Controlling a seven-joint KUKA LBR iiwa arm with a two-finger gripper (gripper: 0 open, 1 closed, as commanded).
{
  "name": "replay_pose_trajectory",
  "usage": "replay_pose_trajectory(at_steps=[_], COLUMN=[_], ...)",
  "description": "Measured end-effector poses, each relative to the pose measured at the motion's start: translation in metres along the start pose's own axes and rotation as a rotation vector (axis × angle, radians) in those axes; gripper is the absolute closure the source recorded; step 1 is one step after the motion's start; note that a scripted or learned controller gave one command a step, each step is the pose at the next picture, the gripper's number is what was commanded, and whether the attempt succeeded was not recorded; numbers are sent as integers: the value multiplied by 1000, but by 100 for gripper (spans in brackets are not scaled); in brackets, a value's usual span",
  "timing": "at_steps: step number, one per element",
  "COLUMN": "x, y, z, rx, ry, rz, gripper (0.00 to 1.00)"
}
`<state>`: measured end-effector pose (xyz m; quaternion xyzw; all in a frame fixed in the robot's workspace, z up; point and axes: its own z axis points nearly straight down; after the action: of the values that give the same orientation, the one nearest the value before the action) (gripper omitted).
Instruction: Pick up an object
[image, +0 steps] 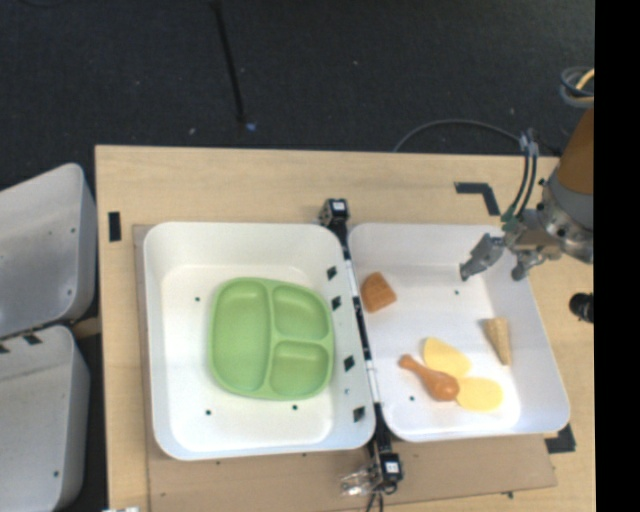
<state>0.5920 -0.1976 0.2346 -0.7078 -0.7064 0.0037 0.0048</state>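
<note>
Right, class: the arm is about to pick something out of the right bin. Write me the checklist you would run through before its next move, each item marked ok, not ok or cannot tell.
1. End effector is over the right bin: ok, near its upper right corner.
2. End effector holds nothing yet: ok, nothing shows between its fingers.
3. Targets in the bin: ok; brown piece, cone, drumstick, two yellow pieces.
4. Target stands apart: ok for the cone and brown piece; not ok for the drumstick, which touches the yellow pieces.
5. End effector is above a target: not ok, the cone lies below it in the view.
6. Height above the bin floor: cannot tell.
</note>
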Motion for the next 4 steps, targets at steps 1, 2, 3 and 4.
replay_pose_trajectory(at_steps=[1, 2, 3, 4], x=[1, 1, 3, 2], y=[3, 2, -4, -4], z=[-8, 55, 115, 135], rx=[-13, -9, -9, -11], ry=[-3, -2, -2, -3], rz=[-3, -2, -1, 2], gripper=[0, 0, 0, 0])
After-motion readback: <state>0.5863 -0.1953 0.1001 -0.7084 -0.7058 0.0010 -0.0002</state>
